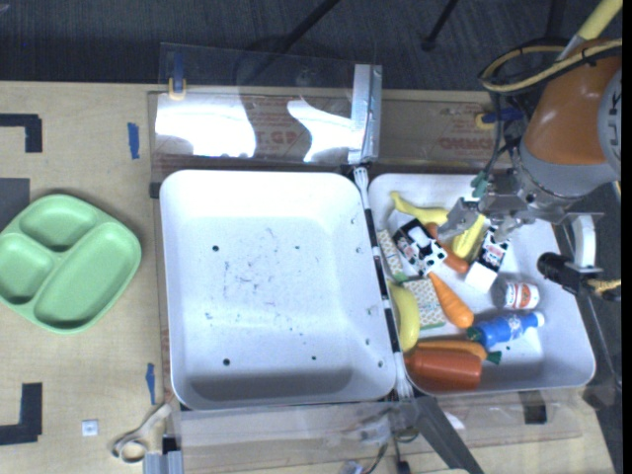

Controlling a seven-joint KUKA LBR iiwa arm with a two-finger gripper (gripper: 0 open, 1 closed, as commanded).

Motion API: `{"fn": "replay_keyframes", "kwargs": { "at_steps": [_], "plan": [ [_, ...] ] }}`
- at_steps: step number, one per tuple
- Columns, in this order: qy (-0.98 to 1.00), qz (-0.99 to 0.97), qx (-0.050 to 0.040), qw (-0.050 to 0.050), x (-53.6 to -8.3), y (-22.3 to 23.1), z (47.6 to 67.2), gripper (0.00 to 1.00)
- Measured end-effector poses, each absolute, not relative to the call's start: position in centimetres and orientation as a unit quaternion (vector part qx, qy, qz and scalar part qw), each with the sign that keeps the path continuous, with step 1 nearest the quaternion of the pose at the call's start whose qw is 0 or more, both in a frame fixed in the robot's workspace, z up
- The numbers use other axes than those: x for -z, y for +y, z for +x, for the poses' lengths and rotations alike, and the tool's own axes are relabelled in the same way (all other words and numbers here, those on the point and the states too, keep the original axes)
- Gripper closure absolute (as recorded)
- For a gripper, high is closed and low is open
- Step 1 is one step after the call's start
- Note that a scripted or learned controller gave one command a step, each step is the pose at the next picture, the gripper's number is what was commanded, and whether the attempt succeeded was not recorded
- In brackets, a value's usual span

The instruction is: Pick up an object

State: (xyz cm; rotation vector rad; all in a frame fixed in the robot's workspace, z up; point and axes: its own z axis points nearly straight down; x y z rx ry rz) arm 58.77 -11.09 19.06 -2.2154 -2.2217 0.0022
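The jaws [474, 227] are hanging low over the back of the right bin [568, 358], and whether they are spread or pressed together I cannot tell, since the wrist is covering them from above. Just beneath them a small yellow piece [470, 237] is lying tilted, touching an orange carrot-shaped toy [452, 302] that is running down toward the bin's middle. That yellow piece is looking like the likeliest pick: probably light, hard, smooth plastic, so it is likely to slip unless it is taken across its narrow middle. Beside it a black-and-white spotted block [423, 245] and a yellow banana [418, 208] are crowding in, risking a double catch. Farther out, a small can [513, 293], a blue bottle [506, 329] and a red sausage-shaped toy [446, 363] are resting. The left bin [267, 275] is sitting alongside, and a green divided plate [64, 262] is lying on the surface [79, 383].
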Motion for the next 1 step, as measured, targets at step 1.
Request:
{"fn": "replay_keyframes", "kwargs": {
  "at_steps": [1],
  "plan": [
    [-0.701, -0.713, 0.0019, -0.002, -12.51, -15.69, 58.30, 0.00]
  ]
}}
